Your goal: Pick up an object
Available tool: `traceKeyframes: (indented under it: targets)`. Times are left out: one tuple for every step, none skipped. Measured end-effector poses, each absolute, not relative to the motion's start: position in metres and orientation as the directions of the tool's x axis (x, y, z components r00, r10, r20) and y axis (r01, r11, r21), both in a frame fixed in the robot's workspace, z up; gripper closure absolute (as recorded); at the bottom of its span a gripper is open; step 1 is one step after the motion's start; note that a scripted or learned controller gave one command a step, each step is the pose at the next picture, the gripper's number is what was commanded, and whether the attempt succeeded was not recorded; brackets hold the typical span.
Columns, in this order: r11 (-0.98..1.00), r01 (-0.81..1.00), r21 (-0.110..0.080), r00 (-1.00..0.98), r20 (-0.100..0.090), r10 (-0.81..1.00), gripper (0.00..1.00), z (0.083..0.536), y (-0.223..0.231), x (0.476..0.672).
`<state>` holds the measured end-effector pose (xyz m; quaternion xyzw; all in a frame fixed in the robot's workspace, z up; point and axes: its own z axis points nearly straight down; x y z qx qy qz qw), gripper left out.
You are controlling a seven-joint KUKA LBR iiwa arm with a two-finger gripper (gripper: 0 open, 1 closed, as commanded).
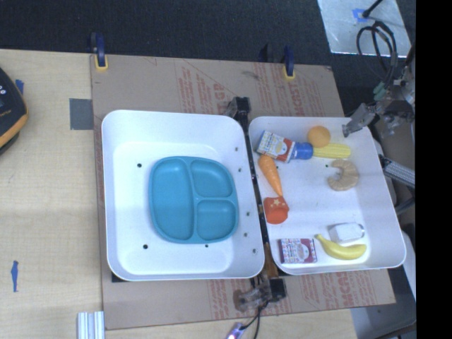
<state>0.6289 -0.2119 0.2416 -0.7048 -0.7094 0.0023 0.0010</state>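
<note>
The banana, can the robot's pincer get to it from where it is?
Probably yes. The banana lies uncovered in the right bin, only a white object touching it, and the pincer is at the bin's far edge.

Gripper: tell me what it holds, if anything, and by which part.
Nothing is held. The gripper sits at the right bin's far right corner, apart from the orange and the corn.

Faint red print runs along the cardboard sheet [311,83] at twelve o'clock, too blurred to read; the small red packet's [297,250] label is also illegible.
</note>
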Motion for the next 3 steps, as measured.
traceKeyframes:
  targets:
    - [0.007, 1.0, -0.009, -0.007, 0.001, 1.0, 0.0, 0.12, -0.211, 0.653]
    - [0.007, 1.0, -0.006, -0.007, 0.0, 1.0, 0.0, 0.113, -0.155, 0.656]
    - [0.008, 0.999, -0.032, -0.007, 0.003, 1.0, 1.0, 0.121, -0.157, 0.651]
